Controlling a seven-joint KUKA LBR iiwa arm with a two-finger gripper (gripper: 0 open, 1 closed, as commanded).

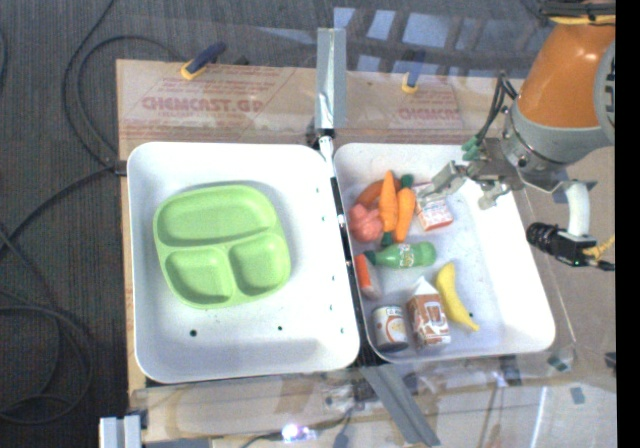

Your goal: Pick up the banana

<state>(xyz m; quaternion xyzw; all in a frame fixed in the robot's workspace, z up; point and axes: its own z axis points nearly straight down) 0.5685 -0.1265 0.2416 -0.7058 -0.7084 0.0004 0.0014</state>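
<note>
In the right shallow white bin (520, 266), the curved yellow banana (456, 298) lies near the front, well apart from the two-finger gripper (468, 176), fingers' state unclear.

Green divided tray (223, 244) in left bin (145, 336); carrots (393, 204), cartons beside.

Arm enters from the right edge, upper part of the view. Orange band (568, 86) sits bulbous near the top right, with the grey wrist section directly below it. From the wrist the assembly slants down and to the left. Gripper (450, 179) at the arm's left end, pale grey metal, tilted rather than vertical, pointing left and slightly downward. Its tip is small and partly blurred. A white cylindrical fitting with a black end hangs off the wrist's lower right side.
</note>
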